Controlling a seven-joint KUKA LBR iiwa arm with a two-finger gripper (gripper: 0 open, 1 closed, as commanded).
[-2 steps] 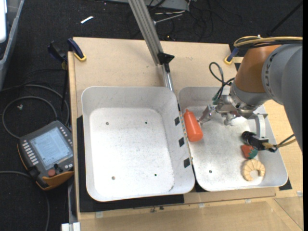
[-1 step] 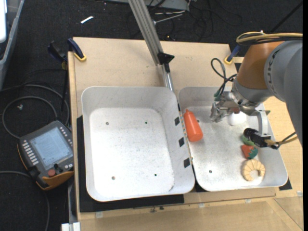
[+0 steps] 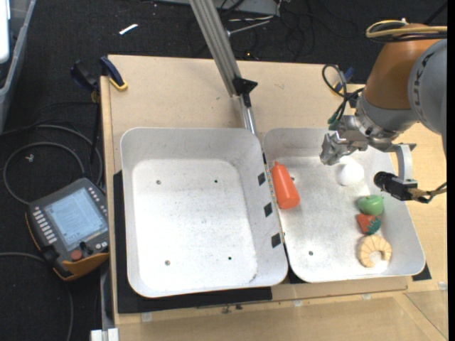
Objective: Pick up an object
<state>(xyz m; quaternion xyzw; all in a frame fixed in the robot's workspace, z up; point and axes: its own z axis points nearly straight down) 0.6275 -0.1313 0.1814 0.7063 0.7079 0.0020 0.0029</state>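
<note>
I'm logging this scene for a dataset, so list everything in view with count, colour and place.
White bins: two, white, side by side on the bench.
Carrot: one, orange, right bin, near its left wall.
Ball: one, white, right bin, just below the gripper.
Strawberry: one, red with green top, right bin, right side.
Shrimp: one, tan, right bin, lower right corner.
Pendant: one, grey and orange, floor left of bench.
Gripper: one, grey, above right bin's upper part.
</note>
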